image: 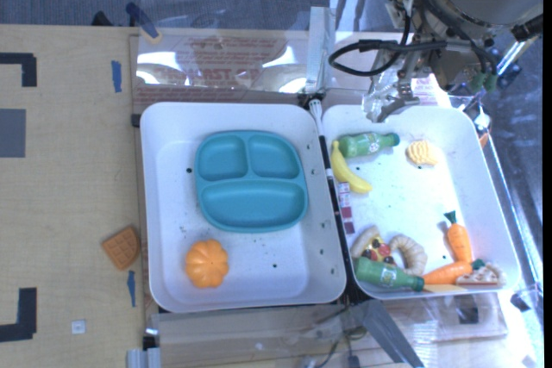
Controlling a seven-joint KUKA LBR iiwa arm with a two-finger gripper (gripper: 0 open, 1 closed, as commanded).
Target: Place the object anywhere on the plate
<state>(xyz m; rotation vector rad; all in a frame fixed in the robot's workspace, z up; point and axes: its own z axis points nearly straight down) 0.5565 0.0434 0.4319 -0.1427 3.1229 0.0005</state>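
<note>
The teal divided plate (251, 181) lies in the left bin (164, 211), with an orange toy pumpkin (207, 263) just in front of it. My gripper (391, 104) hangs over the back edge of the right bin (479, 185). It is open, and nothing shows between its fingers. Just in front of it lie a green bottle (367, 144), a yellow banana (344, 171) and a small yellow shell-shaped toy (421, 152).
The front of the right bin holds two carrots (457, 241), a pretzel (408, 252), a pizza slice (483, 275) and a second green bottle (388, 275). A toy waffle (121, 247) lies on the bench left of the bins. Cables hang from the wrist (414, 56).
</note>
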